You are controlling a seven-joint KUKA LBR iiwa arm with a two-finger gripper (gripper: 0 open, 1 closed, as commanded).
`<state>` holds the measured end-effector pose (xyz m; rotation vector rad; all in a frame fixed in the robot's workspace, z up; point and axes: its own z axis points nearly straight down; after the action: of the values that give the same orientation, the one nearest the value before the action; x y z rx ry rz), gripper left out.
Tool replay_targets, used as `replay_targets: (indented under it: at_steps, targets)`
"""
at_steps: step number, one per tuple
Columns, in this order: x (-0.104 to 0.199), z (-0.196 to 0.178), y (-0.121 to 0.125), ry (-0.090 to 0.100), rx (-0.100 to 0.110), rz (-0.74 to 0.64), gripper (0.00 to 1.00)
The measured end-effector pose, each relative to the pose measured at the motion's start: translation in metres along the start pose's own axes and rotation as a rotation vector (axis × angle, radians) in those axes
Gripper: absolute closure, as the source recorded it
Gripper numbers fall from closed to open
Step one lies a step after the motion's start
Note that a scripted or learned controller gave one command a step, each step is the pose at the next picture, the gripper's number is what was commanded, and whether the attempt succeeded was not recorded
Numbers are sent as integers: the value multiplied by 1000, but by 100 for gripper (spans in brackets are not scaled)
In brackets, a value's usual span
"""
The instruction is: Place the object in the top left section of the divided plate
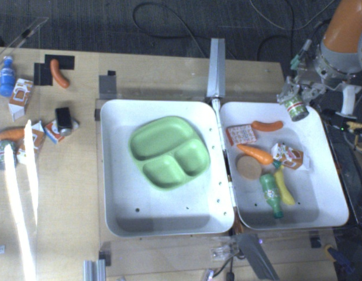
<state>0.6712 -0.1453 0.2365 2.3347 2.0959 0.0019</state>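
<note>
I find no text, brand, number or sign that I can read. The small can (pixel 296 108) at my end effector (pixel 293 98) carries a green and white label, its print too small to make out. The red and white packet (pixel 241 134) in the right bin (pixel 335 174) shows a printed pattern, illegible. The cartons (pixel 20 95) on the counter (pixel 58 215) and the blue bottle (pixel 6 76) bear labels, likewise unreadable.
</note>
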Motion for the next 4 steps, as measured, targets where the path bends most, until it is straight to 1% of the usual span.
replay_targets:
  at_steps: [1, 2, 3, 4]
  targets:
    - [78, 46, -28, 3, 2, -246, 100]
    - [155, 54, -47, 3, 3, -208, 100]
    - [172, -36, -46, 2, -1, -254, 100]
    - [231, 22, -81, 3, 2, -551, 100]
